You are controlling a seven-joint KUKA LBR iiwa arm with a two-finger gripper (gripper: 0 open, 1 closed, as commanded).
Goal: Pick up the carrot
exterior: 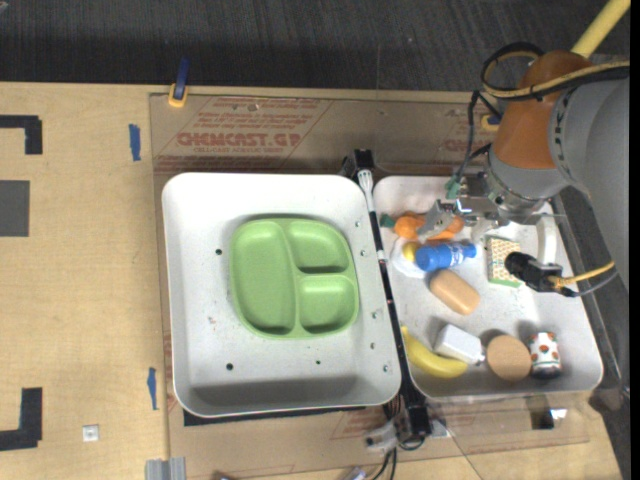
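A green three-compartment plastic plate [294, 274] sits in the left white bin [190, 298]. In the right white bin [585, 348], near its upper left corner, the orange carrot [408, 225] lies just left of the metal two-finger gripper [447, 218]; whether the gripper is open or closed cannot be told.

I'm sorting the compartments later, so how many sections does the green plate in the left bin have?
3. On the green plate, one long section runs down its left side, and two smaller ones sit on its right, one toward the top and one toward the bottom. None appear hidden.
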